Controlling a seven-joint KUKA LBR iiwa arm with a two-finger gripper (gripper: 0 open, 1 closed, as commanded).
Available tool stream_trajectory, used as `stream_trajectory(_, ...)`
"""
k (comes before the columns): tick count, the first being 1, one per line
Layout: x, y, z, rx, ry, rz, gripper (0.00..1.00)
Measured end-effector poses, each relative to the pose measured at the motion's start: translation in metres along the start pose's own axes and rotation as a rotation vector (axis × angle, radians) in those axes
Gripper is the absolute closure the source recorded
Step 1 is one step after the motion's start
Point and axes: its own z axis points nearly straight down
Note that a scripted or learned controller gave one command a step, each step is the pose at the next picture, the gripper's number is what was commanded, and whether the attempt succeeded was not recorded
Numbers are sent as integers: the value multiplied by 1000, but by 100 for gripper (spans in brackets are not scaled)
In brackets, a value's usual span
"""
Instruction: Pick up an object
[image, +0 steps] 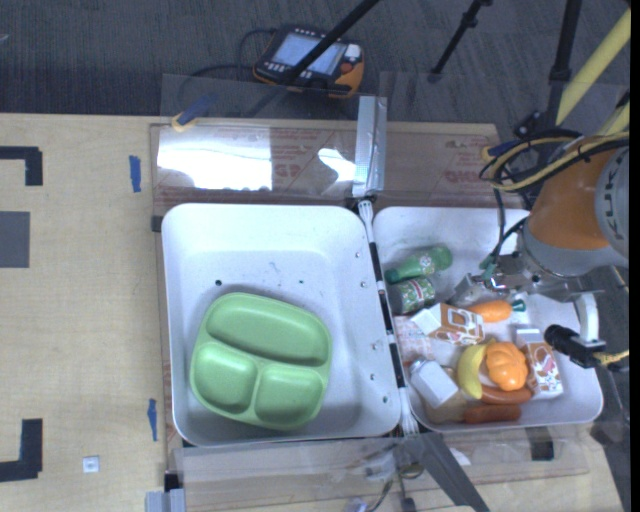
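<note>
The camera view showed that my gripper (497, 283) was low in the right bin (590, 405), whether clenched or released I could not tell, and the banana (470, 369) and orange pepper (506, 366) just below it lay unlifted.

Toy groceries heaped in the right-hand shallow white bin (590, 405), under and beside the two-finger gripper (487, 287).

A small orange carrot-shaped piece (492, 311) lies just below the gripper. Left of the gripper lie a green plastic bottle (420, 264) and a dark green can (414, 293), both on their sides. Further below sit a yellow plastic banana (470, 369), a rounded orange fruit (506, 366), small printed cartons (461, 324) and a white block (433, 382), all touching in one pile.
</note>
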Motion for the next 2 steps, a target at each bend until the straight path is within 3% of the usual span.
stream_trajectory(1, -36, -54, 0, -2, 2, -55, 0)
stream_trajectory(2, -39, -100, -4, -14, -8, -276, 0)
